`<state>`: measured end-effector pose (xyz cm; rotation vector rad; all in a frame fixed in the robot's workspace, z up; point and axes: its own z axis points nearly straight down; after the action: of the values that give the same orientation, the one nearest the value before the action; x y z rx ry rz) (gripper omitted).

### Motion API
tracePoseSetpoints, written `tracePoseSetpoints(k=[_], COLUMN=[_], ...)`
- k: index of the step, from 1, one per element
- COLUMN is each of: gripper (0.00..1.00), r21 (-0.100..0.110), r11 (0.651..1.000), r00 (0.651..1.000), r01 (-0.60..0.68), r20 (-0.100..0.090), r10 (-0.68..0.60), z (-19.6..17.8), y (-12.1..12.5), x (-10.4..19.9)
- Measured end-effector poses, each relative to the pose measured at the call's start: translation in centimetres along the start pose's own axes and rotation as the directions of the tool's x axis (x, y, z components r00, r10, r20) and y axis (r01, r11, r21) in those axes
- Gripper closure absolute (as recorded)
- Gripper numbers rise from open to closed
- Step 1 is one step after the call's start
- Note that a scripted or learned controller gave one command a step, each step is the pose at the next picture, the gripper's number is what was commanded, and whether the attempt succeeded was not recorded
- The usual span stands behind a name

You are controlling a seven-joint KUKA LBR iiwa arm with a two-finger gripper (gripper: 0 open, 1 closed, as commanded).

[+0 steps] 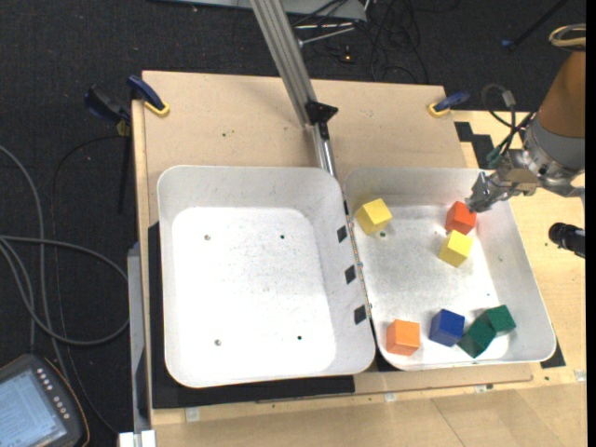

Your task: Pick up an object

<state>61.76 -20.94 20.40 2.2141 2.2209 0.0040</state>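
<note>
Green blocks [487, 329] sit nearest. At two o'clock in the right bin [521, 277], the gripper [483, 196] meets a red-orange cube [460, 218]; finger state unclear. Centre over it, clear of the yellow cube [455, 248].

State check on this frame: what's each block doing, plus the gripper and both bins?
gripper: low, at red-orange block
red-orange block: resting, against yellow block
yellow block: resting
yellow block at divider: tilted
orange block: resting
blue block: resting
green blocks: touching
</note>
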Motion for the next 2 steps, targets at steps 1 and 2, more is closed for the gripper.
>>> tracePoseSetpoints(k=[1, 2], gripper=[1.0, 1.0], r21=[0.005, 0.007], r11=[1.0, 1.0], r00=[1.0, 1.0], r01=[0.006, 0.005], r20=[-0.004, -0.004], r10=[-0.006, -0.005], z=[-0.4, -0.1], y=[0.5, 0.8], x=[6.2, 11.2])
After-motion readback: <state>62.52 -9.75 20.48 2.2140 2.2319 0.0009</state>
